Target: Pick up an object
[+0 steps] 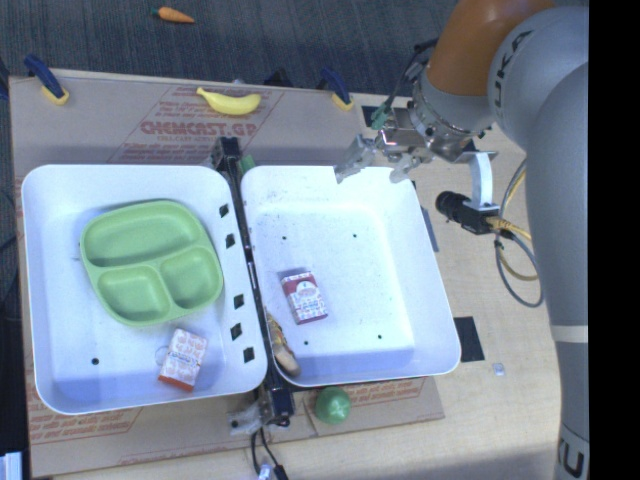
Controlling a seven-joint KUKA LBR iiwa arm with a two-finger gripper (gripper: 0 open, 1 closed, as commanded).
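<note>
Left of the black divider [236, 258] between the two bins, the left bin [40, 268] holds a green tray [150, 260] and, nearer the camera, a small orange-and-white packet [183, 358]. Beyond the divider's far end a banana [230, 99] lies on the cardboard [150, 118], and a carrot [176, 14] sits farther off on the floor. Right of the divider, a red box [304, 296] lies flat in the right bin [420, 298]; a green ball [333, 405] rests on the desk [500, 388] outside that bin's near wall. Farther right, the gripper [372, 158] hangs over that bin's far rim, well apart from the box; its fingers hold nothing, but whether they are apart or together cannot be told.
</note>
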